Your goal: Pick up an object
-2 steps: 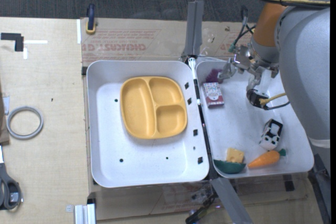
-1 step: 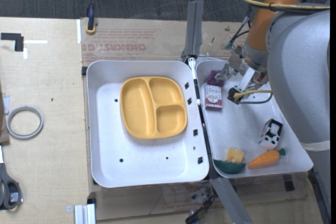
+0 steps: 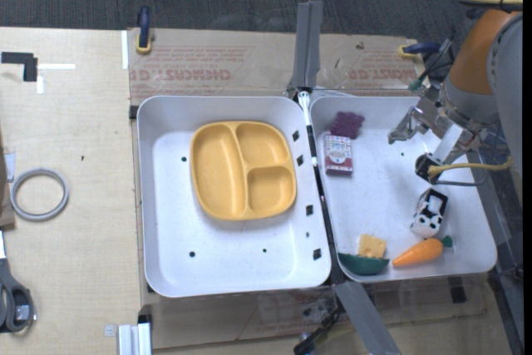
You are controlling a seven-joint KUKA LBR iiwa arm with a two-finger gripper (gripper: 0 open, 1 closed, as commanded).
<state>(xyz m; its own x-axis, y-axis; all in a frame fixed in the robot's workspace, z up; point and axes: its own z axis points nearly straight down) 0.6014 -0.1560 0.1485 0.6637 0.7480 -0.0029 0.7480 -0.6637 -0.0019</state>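
Note:
The right bin (image 3: 391, 179) holds several things. A purple piece (image 3: 346, 123) lies at its far left, with a small red and white box (image 3: 337, 154) just in front of it. Near the right wall lies a black and white cow toy (image 3: 429, 214), and an orange carrot (image 3: 418, 253) rests at the front right. A yellow cheese wedge (image 3: 371, 245) sits on a dark green dish (image 3: 364, 265) at the front edge. My gripper (image 3: 402, 131) hangs over the bin's far right part, above bare floor, apart from every object.
A yellow divided plate (image 3: 243, 170) fills the middle of the left bin (image 3: 166, 245). On the bench to the left lie a grey tape ring (image 3: 37, 194) and scissors (image 3: 13, 305). A grey bar (image 3: 306, 46) stands behind the bins.

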